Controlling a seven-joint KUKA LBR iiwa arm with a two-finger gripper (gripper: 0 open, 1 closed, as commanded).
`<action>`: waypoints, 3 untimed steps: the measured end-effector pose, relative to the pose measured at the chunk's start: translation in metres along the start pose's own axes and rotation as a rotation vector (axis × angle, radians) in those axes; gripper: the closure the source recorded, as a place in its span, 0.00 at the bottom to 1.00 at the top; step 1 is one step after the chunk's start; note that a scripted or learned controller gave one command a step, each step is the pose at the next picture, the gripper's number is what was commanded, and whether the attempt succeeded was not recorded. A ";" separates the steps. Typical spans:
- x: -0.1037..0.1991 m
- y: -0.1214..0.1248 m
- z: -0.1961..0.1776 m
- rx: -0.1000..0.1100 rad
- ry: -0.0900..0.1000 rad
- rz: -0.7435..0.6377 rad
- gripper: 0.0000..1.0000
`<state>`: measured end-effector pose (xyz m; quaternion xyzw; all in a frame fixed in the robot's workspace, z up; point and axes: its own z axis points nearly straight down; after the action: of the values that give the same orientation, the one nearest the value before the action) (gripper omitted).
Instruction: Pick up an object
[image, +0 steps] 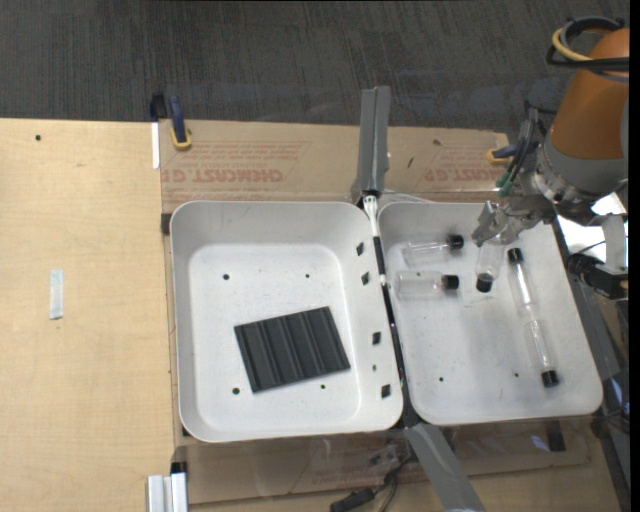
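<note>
Orange at the upper right of the frame is my wrist band, and just below and to its left the gripper (490, 228) hangs over the top edge of the right bin (570, 400). From this slanted view I cannot tell whether it is released or clenched, and I see nothing clearly caught in it, so I judge the pick not yet made: the approach looks done, while the grasp and the lift are left.

Directly under the tool stands a small clear tube with a black cap (485, 272), close enough that it may be my target, though I cannot tell whether it is touched. Just right of it a long clear tube (530, 320) runs down toward the lower right of the bin, black caps at both ends. Left of the tool lie two more clear pieces: a short tube with a black cap (435, 245) near the top, and a second short tube (425, 285) just below it. All four rest on the white floor of that bin.

Further left, across the divider, the left bin (200, 240) holds a dark ribbed slab (292, 348), lying flat and slightly turned in its lower middle, well apart from the arm.
</note>
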<state>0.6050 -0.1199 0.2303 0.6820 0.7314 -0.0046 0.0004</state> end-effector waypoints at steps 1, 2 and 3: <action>0.007 0.050 0.027 -0.005 0.005 0.013 1.00; 0.071 0.055 0.000 -0.006 0.006 0.028 1.00; 0.104 0.061 0.009 -0.002 0.005 0.110 1.00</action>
<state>0.6584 -0.0124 0.2204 0.7211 0.6928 -0.0018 -0.0005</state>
